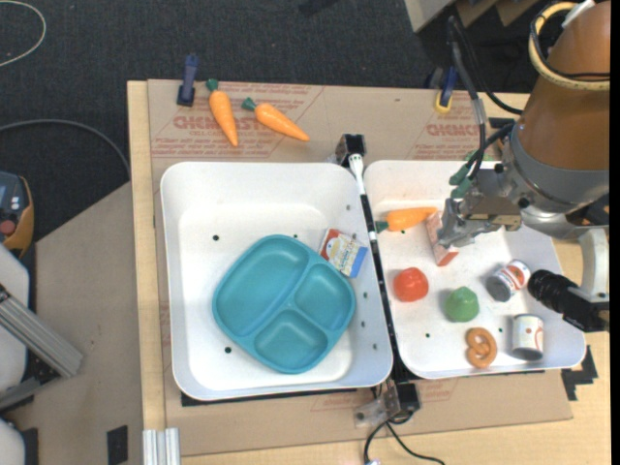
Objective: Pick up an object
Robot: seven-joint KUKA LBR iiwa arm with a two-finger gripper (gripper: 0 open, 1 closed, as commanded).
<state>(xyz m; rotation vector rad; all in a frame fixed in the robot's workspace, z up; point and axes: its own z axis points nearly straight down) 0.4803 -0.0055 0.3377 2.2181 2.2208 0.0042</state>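
Now | arm (567, 114) reaching from right | end effector (448, 245) low in right bin (562, 361) | grip: cannot tell

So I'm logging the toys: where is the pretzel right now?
In the camera view, the pretzel lies in the right bin near its front edge, just left of the small can and below the green ball.

The grey arm (572, 114) reaches in from the right, its gripper (453, 232) pointing down.
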